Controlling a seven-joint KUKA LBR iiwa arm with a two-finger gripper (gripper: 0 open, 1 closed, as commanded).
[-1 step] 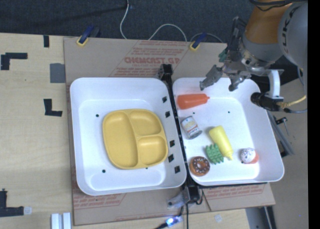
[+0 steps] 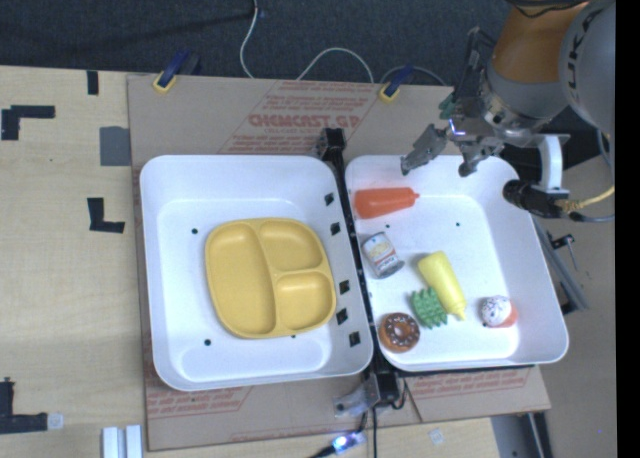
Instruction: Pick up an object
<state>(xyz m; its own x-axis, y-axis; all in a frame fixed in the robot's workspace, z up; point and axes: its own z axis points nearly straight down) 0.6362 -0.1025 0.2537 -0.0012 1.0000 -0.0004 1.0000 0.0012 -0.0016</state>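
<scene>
My gripper [image 2: 441, 155] hangs above the far edge of the right bin [image 2: 520, 246], open, with nothing between its fingers. Just below and left of it an orange carrot [image 2: 384, 201] lies near the bin's far left corner. Further toward the front sit a small silver can [image 2: 381, 254], a yellow bottle-shaped toy [image 2: 443, 283], a green spiky toy [image 2: 429, 308], a brown doughnut [image 2: 399, 331] and a white and red ball [image 2: 495, 312].
The left bin [image 2: 170, 246] holds a yellow divided plate [image 2: 269, 276]. A black clip divider [image 2: 342, 236] runs between the bins. Both bins rest on a cardboard sheet [image 2: 290, 116], with cables trailing at the back.
</scene>
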